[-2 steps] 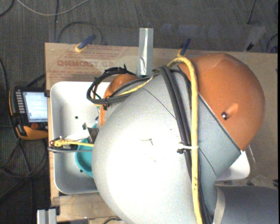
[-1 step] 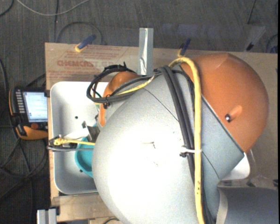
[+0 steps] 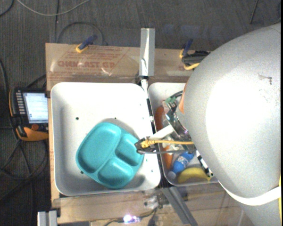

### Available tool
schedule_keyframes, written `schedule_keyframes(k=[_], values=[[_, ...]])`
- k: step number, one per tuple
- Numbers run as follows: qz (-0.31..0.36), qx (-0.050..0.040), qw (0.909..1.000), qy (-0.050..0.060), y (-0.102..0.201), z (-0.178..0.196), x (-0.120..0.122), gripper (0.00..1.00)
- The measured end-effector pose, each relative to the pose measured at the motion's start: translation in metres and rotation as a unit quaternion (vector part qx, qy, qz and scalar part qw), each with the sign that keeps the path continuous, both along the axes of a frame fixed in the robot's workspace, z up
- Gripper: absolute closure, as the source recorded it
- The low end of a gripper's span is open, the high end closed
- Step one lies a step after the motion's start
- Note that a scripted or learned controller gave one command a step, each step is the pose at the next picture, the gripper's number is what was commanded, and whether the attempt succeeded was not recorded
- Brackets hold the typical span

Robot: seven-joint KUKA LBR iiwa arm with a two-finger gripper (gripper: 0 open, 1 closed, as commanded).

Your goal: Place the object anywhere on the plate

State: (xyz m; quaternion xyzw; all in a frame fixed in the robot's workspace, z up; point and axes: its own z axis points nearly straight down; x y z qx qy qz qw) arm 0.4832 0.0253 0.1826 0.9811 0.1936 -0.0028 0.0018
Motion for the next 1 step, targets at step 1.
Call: schedule_keyframes(k=[1], values=[[-0.092, 0.0005, 0.9957, 0.001, 0.0831, -0.0141, -0.0013, 1.00]])
